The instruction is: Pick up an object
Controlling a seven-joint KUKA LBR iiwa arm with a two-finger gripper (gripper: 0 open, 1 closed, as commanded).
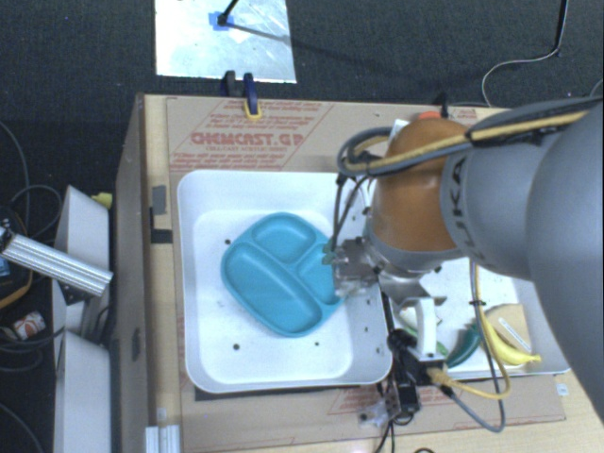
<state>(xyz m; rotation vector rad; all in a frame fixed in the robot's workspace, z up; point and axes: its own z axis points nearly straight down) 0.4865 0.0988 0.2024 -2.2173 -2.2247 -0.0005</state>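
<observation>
The plate (pixel 274 276), blue with three compartments, lies flat on the floor of the left bin (pixel 217 366), towards that bin's right half and set on a diagonal, with its long axis running from upper left to lower right in the camera view. I read two smaller compartments on its upper right side and one long compartment on its lower left side. The gripper (pixel 343 270) sits at the plate's right rim, over the strip between the plate and the bin's right wall. From this view I cannot tell whether it is released, clenched, or grasping the rim, and I cannot tell whether it touches the plate. The arm (pixel 528 196) enters from the right, and its orange band (pixel 415 196) stands directly above the gripper and covers most of the right bin (pixel 493 295). In the uncovered lower part of the right bin I see a yellow item (pixel 514 352) and a green item (pixel 466 350) lying just beside each other. Both bins rest on cardboard (pixel 245 140) with red lettering along its far edge. A reflective sheet (pixel 226 26) lies on the dark floor beyond the bench. A metal bar (pixel 57 262) lies well apart from the left bin, to the left of the bench.
</observation>
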